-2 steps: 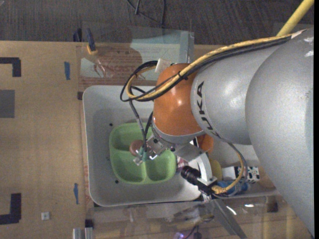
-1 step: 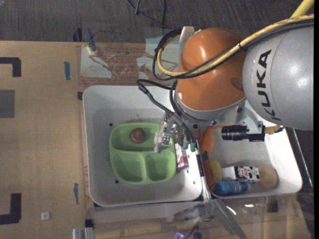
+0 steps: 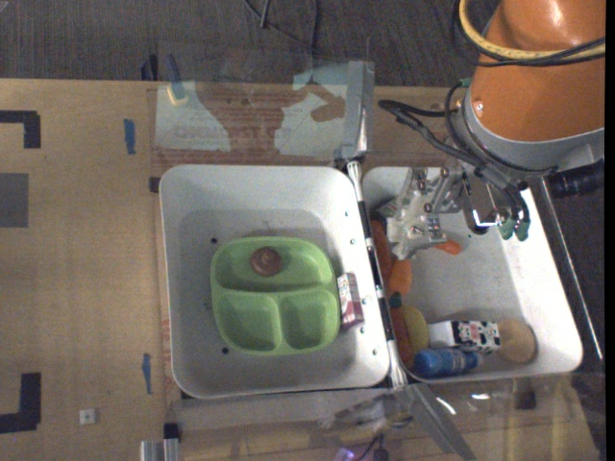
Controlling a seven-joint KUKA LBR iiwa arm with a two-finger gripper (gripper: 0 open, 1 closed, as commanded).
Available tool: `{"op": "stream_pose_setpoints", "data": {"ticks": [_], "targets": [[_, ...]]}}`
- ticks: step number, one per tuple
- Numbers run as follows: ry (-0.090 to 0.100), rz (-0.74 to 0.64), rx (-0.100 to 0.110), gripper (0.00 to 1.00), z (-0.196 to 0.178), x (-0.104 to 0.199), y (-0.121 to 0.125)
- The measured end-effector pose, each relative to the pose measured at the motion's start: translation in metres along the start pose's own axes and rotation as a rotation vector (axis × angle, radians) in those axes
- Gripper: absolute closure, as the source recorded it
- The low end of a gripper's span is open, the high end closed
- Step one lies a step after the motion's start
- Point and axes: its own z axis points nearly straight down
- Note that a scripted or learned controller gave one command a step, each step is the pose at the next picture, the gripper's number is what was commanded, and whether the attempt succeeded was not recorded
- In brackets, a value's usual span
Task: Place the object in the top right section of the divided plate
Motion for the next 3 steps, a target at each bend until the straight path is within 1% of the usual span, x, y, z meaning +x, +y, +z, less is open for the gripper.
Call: {"op": "stream_pose_setpoints", "data": {"ticks": [1,2,3], "targets": [[0.005,0.052,0.000,1.00,0.074,-0.048,0.013],[0.007,-0.341,-0.001,1.00,0.208,0.001,-0.036],[0.002,-0.485,-0.003,1.00,0.170,-0.027,0.026]]}}
